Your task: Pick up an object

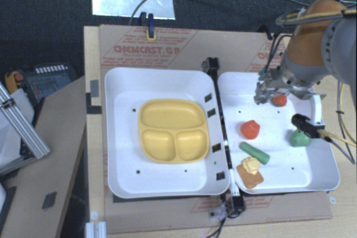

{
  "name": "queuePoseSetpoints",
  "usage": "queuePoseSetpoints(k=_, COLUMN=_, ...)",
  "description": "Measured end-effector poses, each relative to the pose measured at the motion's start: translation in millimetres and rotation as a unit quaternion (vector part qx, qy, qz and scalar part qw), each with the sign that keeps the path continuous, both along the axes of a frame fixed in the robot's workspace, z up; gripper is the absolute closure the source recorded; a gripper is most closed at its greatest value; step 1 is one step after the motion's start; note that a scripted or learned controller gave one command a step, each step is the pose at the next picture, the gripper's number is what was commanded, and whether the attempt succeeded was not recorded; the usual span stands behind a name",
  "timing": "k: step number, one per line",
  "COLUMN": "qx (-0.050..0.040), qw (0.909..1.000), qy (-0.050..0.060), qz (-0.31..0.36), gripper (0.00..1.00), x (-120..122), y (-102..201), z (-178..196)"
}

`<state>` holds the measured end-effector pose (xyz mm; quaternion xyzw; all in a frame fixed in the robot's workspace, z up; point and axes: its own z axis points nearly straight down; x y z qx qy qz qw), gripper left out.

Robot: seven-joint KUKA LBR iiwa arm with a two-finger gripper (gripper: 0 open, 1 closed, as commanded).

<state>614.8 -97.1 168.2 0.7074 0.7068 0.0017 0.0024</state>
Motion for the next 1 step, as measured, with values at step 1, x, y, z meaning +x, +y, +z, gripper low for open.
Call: queuePoseSetpoints(k=1, qx=0.0001, qw=1.0000, qy=0.000, qz=0.002, gripper=1.00, x=1.4, y=-0.3, z=34.9)
